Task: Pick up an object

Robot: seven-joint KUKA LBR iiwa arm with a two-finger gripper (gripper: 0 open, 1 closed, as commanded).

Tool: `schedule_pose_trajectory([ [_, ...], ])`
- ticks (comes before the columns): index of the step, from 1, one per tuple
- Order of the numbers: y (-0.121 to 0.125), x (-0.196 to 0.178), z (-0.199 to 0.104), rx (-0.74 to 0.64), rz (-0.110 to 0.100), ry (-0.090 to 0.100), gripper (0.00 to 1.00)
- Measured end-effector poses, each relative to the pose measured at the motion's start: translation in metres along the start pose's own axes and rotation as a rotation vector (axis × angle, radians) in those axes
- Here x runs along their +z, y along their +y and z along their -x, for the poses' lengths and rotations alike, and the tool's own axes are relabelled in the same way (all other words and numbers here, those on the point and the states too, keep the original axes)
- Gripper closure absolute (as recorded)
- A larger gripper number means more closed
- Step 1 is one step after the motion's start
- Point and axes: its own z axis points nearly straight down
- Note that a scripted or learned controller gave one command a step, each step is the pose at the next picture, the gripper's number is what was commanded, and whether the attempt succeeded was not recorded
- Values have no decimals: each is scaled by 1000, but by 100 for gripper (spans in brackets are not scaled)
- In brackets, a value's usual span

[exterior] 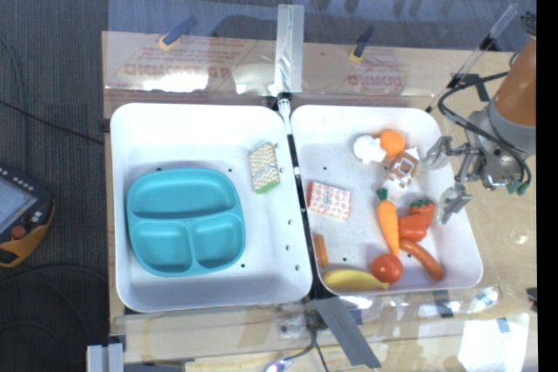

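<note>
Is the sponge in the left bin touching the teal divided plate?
Apart. The camera view shows a strip of bare white bin floor between the sponge and the upper right rim of the teal plate.

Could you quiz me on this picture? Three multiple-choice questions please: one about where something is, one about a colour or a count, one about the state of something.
1. Where is the teal tray?
A. in the left bin
B. in the right bin
C. on the floor

2. How many compartments does the tray have?
A. one
B. three
C. six

3. How does the carrot lie?
A. held in the claw
B. on the tray
C. loose on the right bin's floor

Answers:
1. A: the tray sits in the left bin, left of the divider.
2. B: one long section on top, two smaller ones below.
3. C: it lies in the right bin among the other toys, apart from the claw at the bin's right edge.
</note>
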Motion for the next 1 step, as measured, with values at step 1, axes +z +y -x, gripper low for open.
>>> schedule_pose_trajectory([
  [1,31,91,25,-63,0,-3,0],
])
